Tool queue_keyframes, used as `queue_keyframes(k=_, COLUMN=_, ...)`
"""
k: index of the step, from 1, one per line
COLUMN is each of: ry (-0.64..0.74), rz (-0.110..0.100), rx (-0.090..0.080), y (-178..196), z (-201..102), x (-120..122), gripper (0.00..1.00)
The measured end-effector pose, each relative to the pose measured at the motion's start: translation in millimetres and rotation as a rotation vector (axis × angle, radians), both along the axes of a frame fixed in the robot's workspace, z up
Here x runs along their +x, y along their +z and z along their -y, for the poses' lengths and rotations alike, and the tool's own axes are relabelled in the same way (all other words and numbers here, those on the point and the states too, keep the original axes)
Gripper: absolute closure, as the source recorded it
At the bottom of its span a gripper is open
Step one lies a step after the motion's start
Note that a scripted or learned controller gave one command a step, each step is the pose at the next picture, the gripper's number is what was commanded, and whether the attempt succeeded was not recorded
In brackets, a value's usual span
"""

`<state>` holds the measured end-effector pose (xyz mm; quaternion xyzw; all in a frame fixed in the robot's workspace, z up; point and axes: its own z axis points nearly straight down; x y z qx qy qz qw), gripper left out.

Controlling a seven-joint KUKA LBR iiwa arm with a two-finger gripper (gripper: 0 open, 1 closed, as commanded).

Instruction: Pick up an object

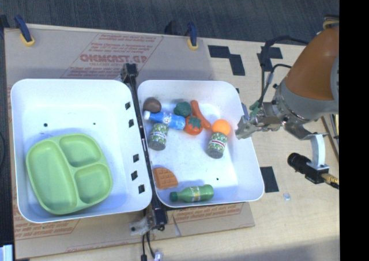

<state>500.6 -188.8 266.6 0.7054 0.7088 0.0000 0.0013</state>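
Resting on the worktop [230, 237], two white bins sit side by side. At lower left, the left bin [34, 90] holds a green divided plate [68, 171]. At centre, the right bin [245, 162] holds small toys, including a green bottle [192, 194] along its lower edge. Right of centre, the end effector [243, 129] hovers over that bin's right rim; whether it is open or closed cannot be told.

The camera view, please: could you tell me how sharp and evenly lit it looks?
Camera view: soft and low-resolution throughout; the right white plastic bin is bright with bluish shadow along its walls; the metal two-finger gripper blurs against the rim; the green plastic bottle's label is unreadable.
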Motion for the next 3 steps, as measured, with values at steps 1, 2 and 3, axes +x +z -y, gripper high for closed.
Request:
queue_keyframes(k=1, ry=0.003, rz=-0.004, rx=0.001, y=-38, z=22, x=66, gripper=1.00)
queue_keyframes(k=2, ry=0.002, rz=-0.003, rx=0.001, y=-37, z=22, x=66, gripper=0.00)
queue_keyframes(k=3, ry=0.003, rz=-0.003, rx=0.002, y=-175, z=21, x=92, gripper=0.00)
